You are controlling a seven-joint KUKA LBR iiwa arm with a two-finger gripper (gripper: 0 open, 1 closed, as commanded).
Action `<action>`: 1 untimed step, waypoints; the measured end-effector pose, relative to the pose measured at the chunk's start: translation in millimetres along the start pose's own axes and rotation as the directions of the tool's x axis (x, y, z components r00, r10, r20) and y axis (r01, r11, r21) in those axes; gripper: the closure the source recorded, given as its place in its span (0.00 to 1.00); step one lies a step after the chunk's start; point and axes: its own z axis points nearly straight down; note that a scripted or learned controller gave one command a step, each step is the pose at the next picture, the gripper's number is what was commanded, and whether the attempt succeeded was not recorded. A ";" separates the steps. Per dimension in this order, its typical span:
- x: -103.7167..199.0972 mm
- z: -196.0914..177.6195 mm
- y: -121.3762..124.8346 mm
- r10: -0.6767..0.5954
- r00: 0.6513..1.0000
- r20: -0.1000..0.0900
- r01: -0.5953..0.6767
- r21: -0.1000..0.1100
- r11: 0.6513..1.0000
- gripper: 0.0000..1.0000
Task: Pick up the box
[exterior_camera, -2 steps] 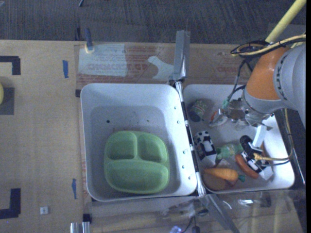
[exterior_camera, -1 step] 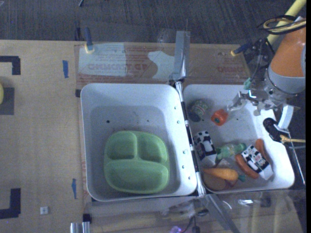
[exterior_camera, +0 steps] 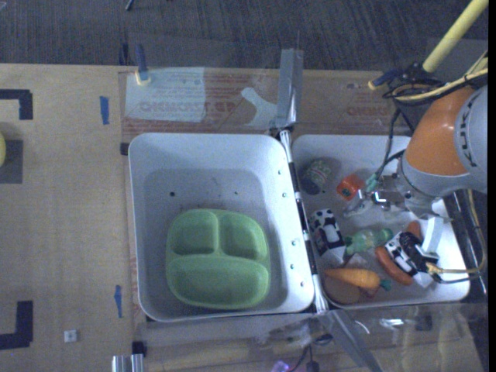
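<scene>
Looking down on the right bin, we find the gripper low over the clutter at the bin's middle, hanging from the grey arm with its orange band. Whether it is spread or pressed together we cannot tell; glare and cables blur it. Nothing visibly sits in its grasp.

Our best candidate for the box is the small black-and-white carton lying against the bin's left wall, just left of a green bottle and above a carrot. It lies apart from the gripper, down and to the left.

To do this well, we judge the gripper should shift left over the carton, line up across its narrow sides and descend straight, keeping clear of wall and bottle. The left bin holds a green divided plate.
</scene>
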 end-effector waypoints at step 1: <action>41.9 0.9 83.1 0.008 1.000 0.000 -0.008 0.002 1.000 0.00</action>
